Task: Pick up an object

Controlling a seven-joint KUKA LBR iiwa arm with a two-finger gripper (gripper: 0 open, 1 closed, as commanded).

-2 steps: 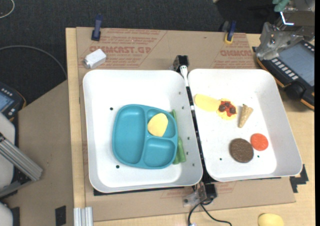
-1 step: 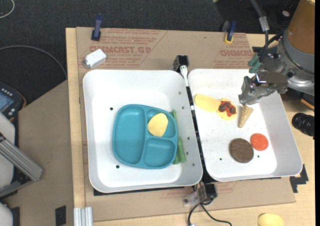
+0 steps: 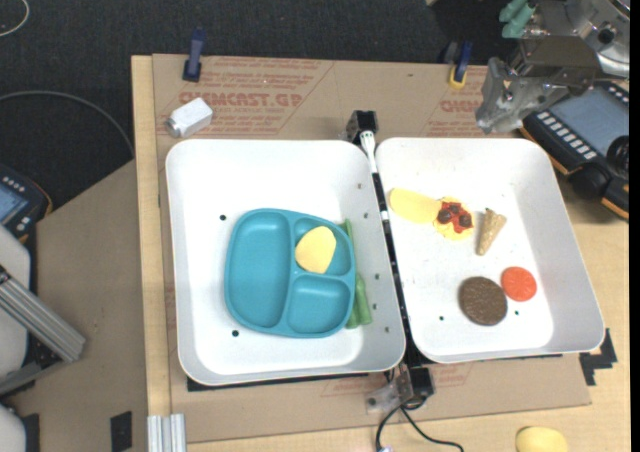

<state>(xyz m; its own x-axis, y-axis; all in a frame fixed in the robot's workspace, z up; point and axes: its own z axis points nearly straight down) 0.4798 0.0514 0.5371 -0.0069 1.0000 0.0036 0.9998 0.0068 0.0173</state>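
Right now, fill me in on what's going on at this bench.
The arm's gripper hangs above the far edge of the right bin, holding nothing that can be seen. That bin contains a yellow piece, a small red-and-yellow item, a tan cone, a brown disc and an orange disc. In the left bin, a yellow item sits in a blue divided tray. Nothing has been picked up yet.
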